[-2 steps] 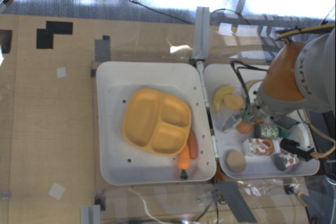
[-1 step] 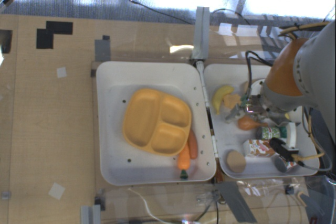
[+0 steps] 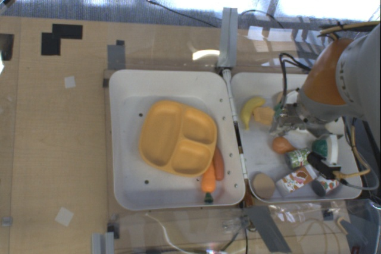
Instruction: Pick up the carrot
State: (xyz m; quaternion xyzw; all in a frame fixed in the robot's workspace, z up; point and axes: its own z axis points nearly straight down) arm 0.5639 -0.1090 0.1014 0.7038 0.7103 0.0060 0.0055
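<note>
Two shallow white plastic bins sit side by side on a pale wooden bench (image 3: 53,146), seen from above at a slant. The left bin (image 3: 128,187) holds a yellow-orange plastic tray with three compartments (image 3: 178,137), lying slightly turned near the bin's middle. The small orange toy carrot with a green stem end (image 3: 208,181) lies in this left bin, just beside the tray's near right edge and close to the bin's near right corner, its green tip pointing toward the near rim. A short reddish-orange sausage-shaped toy (image 3: 219,165) lies alongside the carrot, on its right, next to the bin's right wall.

The right bin (image 3: 253,154) holds a clutter of small items: a yellow toy banana (image 3: 250,109) near its left wall, a pale yellow wedge-shaped block (image 3: 264,116) touching the banana, a round orange ball-like toy (image 3: 283,144) near the middle, a small green and white can (image 3: 297,157), a tan round disc (image 3: 262,185) at the near left corner, and a red and white carton (image 3: 295,180) beside it.

The grey robot arm with an orange band (image 3: 333,77) reaches in from the right over the right bin. Its two-finger gripper (image 3: 286,123) hangs above that bin's middle, just beyond the orange ball, well apart from the carrot. Whether it is wide or narrow cannot be told.
</note>
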